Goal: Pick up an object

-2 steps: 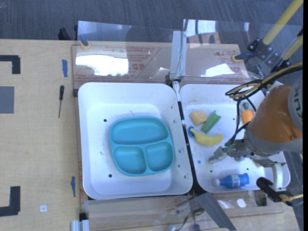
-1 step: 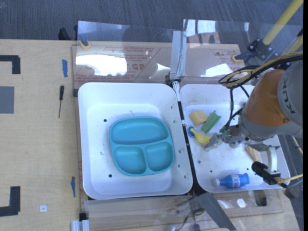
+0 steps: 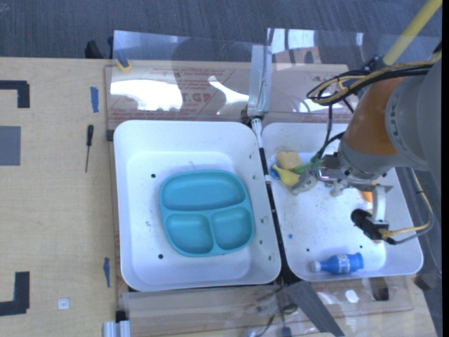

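Pale wooden bench (image 3: 49, 209) with black corner marks and blue tape bits. Dark grey carpet floor (image 3: 175, 5) beyond. Glare on clear plastic sheeting (image 3: 182, 83) behind.

Left bin (image 3: 133, 209) occupied by a teal divided plate (image 3: 206, 211); right bin (image 3: 407, 255) occupied by a yellow item (image 3: 286, 167) at upper left, a blue bottle (image 3: 339, 263) lying at bottom, with the gripper (image 3: 309, 177) lowered beside the yellow item.

The arm (image 3: 393, 118) runs off the frame's right edge. Its wrist hides part of the right bin (image 3: 400, 258) and blurs small yellow items (image 3: 286, 167) beside it.
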You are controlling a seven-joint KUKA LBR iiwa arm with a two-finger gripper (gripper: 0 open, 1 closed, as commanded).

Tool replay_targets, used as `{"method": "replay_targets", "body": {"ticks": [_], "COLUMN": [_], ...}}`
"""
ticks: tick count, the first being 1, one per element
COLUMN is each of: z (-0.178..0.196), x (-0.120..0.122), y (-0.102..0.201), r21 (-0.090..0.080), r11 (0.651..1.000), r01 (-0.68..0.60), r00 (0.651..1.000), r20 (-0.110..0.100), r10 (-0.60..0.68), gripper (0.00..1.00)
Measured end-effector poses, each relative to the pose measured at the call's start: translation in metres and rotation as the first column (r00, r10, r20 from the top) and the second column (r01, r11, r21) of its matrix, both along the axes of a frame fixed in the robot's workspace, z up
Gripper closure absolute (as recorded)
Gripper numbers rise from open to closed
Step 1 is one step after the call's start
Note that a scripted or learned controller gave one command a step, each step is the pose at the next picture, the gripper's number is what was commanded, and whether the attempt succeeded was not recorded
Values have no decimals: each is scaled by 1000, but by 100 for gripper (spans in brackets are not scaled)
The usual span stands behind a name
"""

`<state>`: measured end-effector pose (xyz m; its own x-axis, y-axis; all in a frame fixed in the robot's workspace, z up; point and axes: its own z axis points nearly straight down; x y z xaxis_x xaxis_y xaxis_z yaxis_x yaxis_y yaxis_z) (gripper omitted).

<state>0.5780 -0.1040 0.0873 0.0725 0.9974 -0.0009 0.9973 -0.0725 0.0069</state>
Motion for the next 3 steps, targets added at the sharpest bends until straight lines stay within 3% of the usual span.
{"method": "replay_targets", "body": {"ticks": [1, 2, 3], "z": [-2, 33, 3], "x": [56, 64, 89], "y": [-6, -18, -25], "r21": [6, 0, 3], "r11": [1000, 999, 984], "r01": [-19, -41, -177], "r00": [999, 999, 984], "r20": [-30, -2, -14], "r10": [19, 41, 177], "gripper": [0, 0, 0]}}
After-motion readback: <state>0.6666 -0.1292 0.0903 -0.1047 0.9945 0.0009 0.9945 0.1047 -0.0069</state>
